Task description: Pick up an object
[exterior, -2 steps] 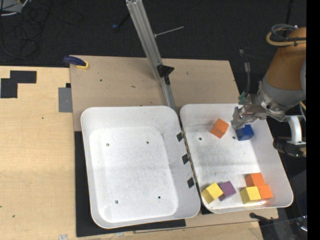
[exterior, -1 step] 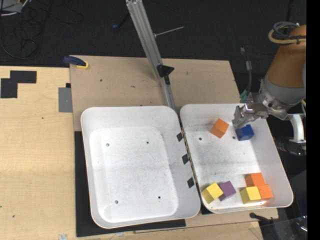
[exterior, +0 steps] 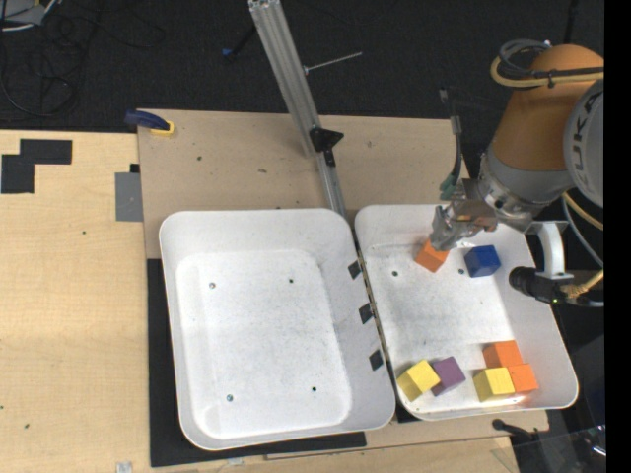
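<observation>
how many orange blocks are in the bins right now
3, all in the right bin: one orange block at the far end under the claw, and two at the near right corner beside a yellow block. Others could hide under the arm.

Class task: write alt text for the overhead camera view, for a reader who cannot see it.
A grey and orange robot arm's gripper is down at an orange block in the right white bin, beside a blue block. Yellow, purple and orange blocks lie along that bin's near edge.
</observation>
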